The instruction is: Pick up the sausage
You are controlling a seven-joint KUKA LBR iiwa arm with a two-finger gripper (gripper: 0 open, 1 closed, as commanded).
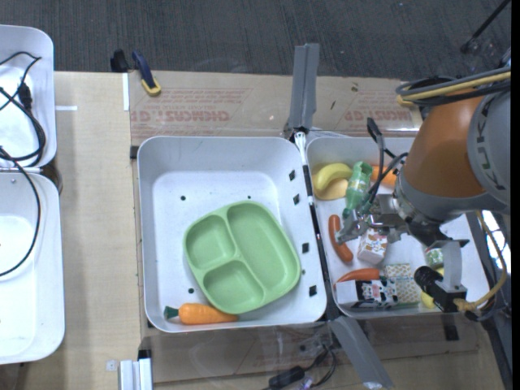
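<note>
Where the arm reaches in from the right, the gripper (pixel 363 223) hangs low over the right bin (pixel 318 218); whether it is open or closed cannot be told. Sausage (pixel 340 240): reddish-orange, lying lengthwise near that bin's left wall, just left of and slightly below the gripper tip, apparently apart from it. Same bin: banana (pixel 329 179), green bottle (pixel 357 184), small carton (pixel 372 247), a second carrot (pixel 358 275). Left bin (pixel 162 218): green divided plate (pixel 241 257), carrot (pixel 201 314) at the front wall.
</note>
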